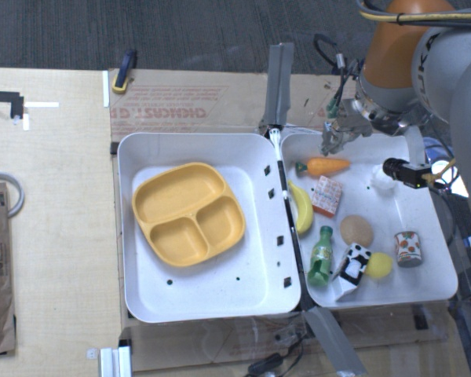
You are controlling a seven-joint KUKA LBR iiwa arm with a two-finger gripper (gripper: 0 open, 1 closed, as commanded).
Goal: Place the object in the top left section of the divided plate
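Note:
A yellow divided plate (140,217) lies in the left white bin (212,289), turned at an angle. Its largest section (177,192) is toward the upper left, with two smaller sections below and to the right, and nothing lies in any of them. My gripper (330,145) hangs at the far left corner of the right bin (432,277), just above the leaf end of an orange carrot (331,166). From this angle nothing shows in its grasp.
The right bin also holds a banana (301,206), a red-and-white packet (326,195), a green bottle (321,254), a brown round object (356,230), a black-and-white toy (352,264), a lemon (378,265) and a small can (408,248). A grey divider (280,85) stands between the bins.

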